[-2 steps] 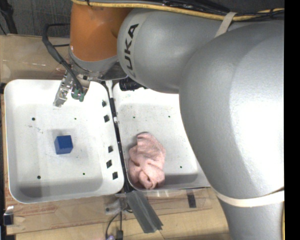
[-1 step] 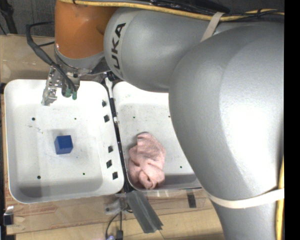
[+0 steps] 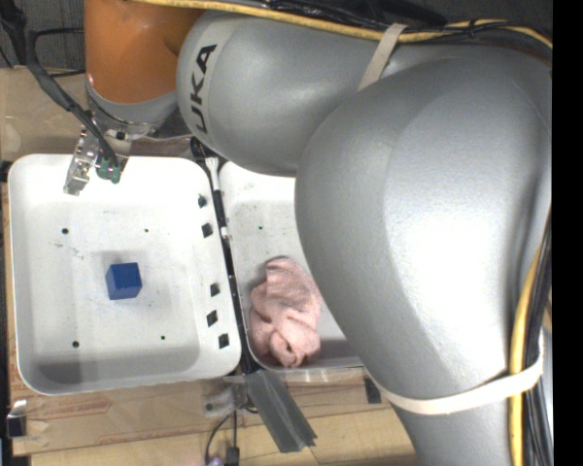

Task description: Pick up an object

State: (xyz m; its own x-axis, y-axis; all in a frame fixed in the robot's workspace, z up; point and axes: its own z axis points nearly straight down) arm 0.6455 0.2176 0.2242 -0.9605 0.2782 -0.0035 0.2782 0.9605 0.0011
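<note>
Arm over the bins, nothing between its fingers.

Nearest, a crumpled pink cloth (image 3: 285,313) lies in the right bin (image 3: 262,212), long axis running near to far. A blue cube (image 3: 123,281) sits square in the left bin (image 3: 39,357). Farther left, the gripper (image 3: 89,168) hangs over that bin's far corner; I cannot tell its opening.

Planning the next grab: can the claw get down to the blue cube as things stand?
Probably yes. The blue cube sits alone on the left bin's floor, nothing over or against it, with the claw poised above that bin's far corner.
</note>
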